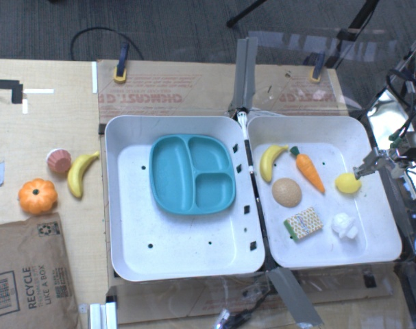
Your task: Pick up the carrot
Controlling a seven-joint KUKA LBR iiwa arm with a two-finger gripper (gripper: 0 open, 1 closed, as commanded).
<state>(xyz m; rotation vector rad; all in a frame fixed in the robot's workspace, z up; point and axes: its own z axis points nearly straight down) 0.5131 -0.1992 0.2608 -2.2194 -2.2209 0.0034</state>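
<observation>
The carrot [309,171], orange with a green top, lies at a slant in the right bin [372,252], its tip pointing to the lower right. It rests free between a yellow banana [271,162] and a lemon [347,183]. My gripper [369,164] reaches in over the bin's right rim. It sits just right of the lemon, well to the right of the carrot and not touching it.
A brown round item [287,192], a green-and-white packet [303,223] and a white lump [343,226] also lie in the right bin. The left bin [125,204] bears a teal divided plate [192,173]. On the bench to the left lie a banana [81,173], a small pumpkin [38,196] and a pink cupcake [59,161].
</observation>
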